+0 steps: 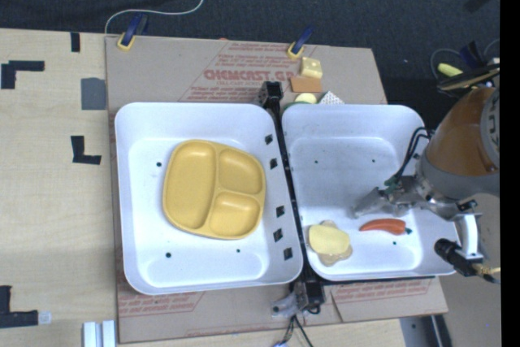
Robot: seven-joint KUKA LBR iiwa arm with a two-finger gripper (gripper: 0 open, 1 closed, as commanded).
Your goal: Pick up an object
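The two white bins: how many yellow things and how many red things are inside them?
Yellow: 2, the divided tray in the left bin and the pale yellow piece in the right bin
Red: 1, the red pepper
Total: 3

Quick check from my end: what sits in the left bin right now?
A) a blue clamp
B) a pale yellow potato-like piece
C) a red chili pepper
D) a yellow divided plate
D: the yellow divided plate lies flat in the left bin, while the red chili pepper and the pale yellow piece lie in the right bin.
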